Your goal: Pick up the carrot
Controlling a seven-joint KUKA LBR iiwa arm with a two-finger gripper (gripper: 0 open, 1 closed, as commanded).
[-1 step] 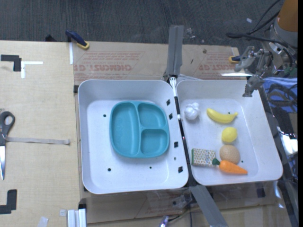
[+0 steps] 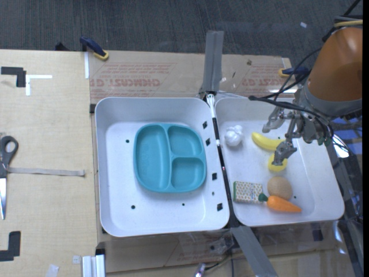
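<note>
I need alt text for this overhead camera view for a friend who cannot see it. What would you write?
A robot gripper hangs over the right bin, above a banana, while the carrot lies untouched near the bin's front beside a brown round item and a small box. The left bin holds a teal divided plate.

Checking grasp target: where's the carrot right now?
In the camera view, the carrot lies near the front edge of the right bin, just below a tan round item and right of a small patterned box.
</note>
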